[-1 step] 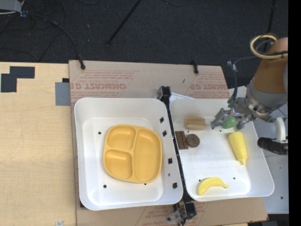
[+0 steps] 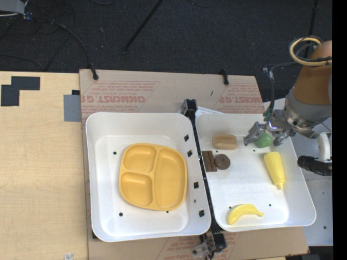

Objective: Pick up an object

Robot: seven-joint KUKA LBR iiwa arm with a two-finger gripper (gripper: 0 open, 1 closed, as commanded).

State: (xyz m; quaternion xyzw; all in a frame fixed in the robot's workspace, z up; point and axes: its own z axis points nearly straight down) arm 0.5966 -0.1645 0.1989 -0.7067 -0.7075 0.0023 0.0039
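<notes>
Camera view: the tool [image 2: 264, 137] seems pinched on a green object [image 2: 264, 140], largely hidden by its fingers

Dark carpet-looking floor [image 2: 162, 31] fills the top of the frame, with black cables [image 2: 59, 23] snaking across it. Light wooden table [image 2: 38, 167] on the left, with dark tape patches [image 2: 21, 88] near its upper left. A printed cardboard sheet [image 2: 162, 93] lies flat mid-frame.
</notes>
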